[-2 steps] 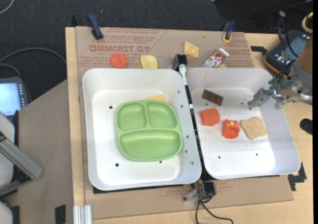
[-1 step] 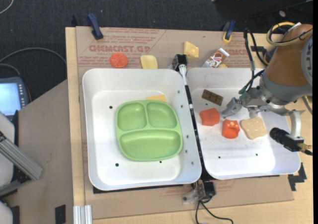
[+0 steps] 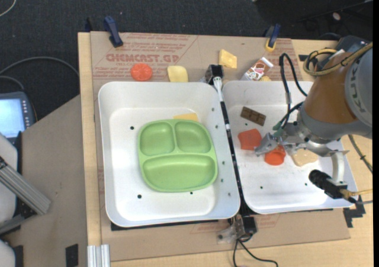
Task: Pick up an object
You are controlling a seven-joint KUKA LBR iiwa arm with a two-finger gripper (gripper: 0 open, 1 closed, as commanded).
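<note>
Orange and round, the little toy (image 3: 275,157) sits in my right bin (image 3: 296,200) touching my gripper (image 3: 267,148), but I can't tell if I have it, so the lifting is not done yet.

left bin (image 3: 112,141): we see divided plate (image 3: 176,154) inside
right bin (image 3: 284,198): we see three small items near gripper (image 3: 267,145)
bench (image 3: 95,76): behind bins, four loose items
</note>
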